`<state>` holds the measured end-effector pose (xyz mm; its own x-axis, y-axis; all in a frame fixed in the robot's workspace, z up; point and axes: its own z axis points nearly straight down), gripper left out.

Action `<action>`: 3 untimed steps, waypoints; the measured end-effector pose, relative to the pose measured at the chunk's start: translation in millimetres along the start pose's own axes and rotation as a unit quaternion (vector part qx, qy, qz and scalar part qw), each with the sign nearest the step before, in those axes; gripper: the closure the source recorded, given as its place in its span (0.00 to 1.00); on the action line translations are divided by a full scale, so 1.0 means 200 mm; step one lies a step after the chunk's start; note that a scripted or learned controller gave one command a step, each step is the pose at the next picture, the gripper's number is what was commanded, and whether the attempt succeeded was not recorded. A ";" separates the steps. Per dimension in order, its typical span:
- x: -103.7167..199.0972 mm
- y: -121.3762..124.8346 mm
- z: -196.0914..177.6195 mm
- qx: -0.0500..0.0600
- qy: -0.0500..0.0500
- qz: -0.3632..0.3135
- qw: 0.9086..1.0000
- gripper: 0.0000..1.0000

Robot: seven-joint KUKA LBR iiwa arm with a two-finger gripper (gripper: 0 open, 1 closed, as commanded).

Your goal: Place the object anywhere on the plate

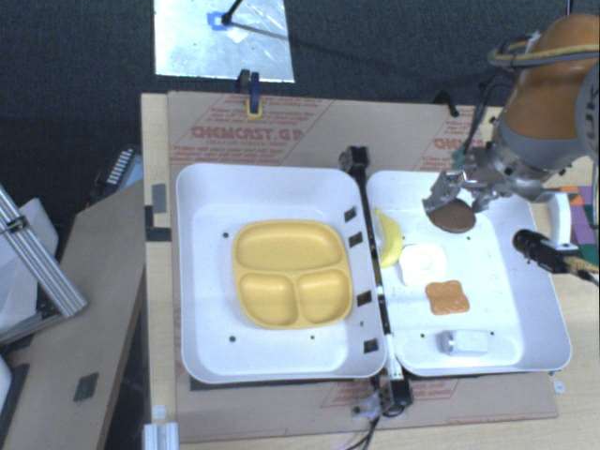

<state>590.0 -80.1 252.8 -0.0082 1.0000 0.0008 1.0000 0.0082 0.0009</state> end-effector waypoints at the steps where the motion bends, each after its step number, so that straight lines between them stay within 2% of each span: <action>1: 0.28 -0.13 0.01 0.001 0.000 0.000 1.000 1.00; 3: 0.82 -0.31 0.04 0.001 0.001 -0.001 1.000 1.00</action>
<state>526.4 83.8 244.4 -0.0102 0.9999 0.0019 0.9999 0.0102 -0.0018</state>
